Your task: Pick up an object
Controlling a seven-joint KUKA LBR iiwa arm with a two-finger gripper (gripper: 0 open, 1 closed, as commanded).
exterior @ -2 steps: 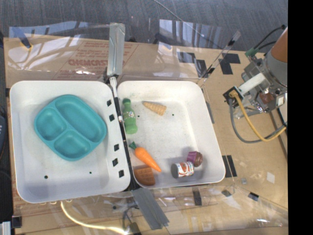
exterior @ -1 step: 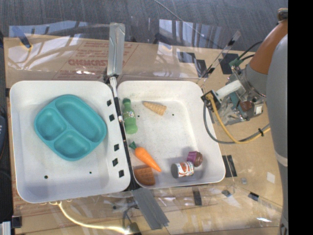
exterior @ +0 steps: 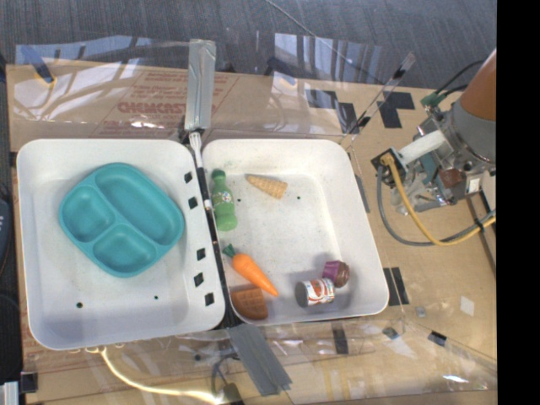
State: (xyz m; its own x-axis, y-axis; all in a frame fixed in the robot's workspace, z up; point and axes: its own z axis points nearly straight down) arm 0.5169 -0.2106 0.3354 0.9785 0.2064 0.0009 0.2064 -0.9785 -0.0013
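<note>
Bench (exterior: pixel 451 264), arm (exterior: pixel 479 99) and tool (exterior: pixel 420 177) beside right bin (exterior: pixel 316 222)

A teal plate (exterior: pixel 122 218) lies in the left bin (exterior: pixel 51 310); a carrot (exterior: pixel 253 274) and can (exterior: pixel 314 292) in the right bin (exterior: pixel 325 218).

A robotics lab: a cabled robot arm (exterior: pixel 471 126) at a taped cardboard bench (exterior: pixel 422 264).

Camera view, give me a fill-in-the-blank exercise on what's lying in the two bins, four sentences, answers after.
1. The teal plate lies in the bin on the view's ____ side.
2. That plate has ____ compartments.
3. The bottle in the other bin is ____.
4. The carrot has a body that is ____.
Missing words: left; three; green; orange.
</note>
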